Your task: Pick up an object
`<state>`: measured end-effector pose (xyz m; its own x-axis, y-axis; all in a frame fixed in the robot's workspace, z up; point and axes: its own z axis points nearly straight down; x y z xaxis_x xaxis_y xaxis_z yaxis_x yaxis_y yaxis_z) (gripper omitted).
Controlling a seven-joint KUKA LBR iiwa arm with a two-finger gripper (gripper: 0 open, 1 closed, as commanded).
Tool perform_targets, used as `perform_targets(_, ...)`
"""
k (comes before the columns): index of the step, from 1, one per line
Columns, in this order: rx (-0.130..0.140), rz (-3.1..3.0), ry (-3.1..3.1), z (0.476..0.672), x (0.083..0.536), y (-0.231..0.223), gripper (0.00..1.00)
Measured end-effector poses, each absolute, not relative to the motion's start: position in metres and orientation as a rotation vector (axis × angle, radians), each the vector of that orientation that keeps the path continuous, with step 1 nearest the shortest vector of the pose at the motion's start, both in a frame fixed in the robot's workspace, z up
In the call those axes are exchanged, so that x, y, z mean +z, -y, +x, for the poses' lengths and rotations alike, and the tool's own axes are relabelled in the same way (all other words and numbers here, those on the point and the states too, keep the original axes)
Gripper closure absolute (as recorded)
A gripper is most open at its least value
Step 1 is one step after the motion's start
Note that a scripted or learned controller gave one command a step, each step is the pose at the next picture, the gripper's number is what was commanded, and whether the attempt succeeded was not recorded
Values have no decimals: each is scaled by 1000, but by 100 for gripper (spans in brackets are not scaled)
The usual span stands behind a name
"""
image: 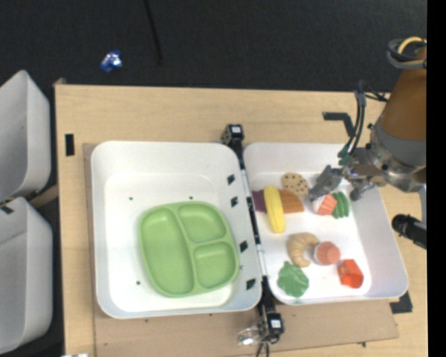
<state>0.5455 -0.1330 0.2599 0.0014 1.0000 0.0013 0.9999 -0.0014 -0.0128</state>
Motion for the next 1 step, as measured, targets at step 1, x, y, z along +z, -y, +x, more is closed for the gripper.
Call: perform_targets(1, 3, -2219, 2222, 547, 265, 133, 0)
